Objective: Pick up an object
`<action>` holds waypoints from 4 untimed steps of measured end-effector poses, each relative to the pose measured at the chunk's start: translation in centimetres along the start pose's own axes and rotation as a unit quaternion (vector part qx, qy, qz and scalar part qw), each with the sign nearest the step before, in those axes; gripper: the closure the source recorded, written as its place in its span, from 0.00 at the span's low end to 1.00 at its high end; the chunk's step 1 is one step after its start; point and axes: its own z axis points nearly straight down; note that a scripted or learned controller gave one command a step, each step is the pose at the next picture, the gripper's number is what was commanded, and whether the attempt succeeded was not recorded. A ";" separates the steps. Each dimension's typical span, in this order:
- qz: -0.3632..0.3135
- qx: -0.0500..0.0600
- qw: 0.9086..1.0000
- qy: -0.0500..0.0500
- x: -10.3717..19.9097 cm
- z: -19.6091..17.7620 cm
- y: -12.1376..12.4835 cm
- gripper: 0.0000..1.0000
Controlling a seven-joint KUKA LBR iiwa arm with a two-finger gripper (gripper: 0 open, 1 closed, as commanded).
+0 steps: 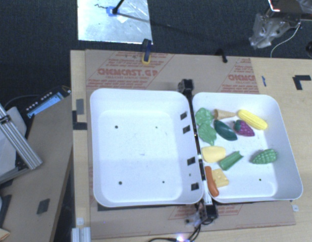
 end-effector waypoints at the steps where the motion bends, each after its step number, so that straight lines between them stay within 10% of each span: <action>1: 0.000 0.001 1.000 0.000 2.9 -2.0 -0.3 1.00; 4: 0.001 0.002 1.000 0.000 9.2 -1.9 5.1 1.00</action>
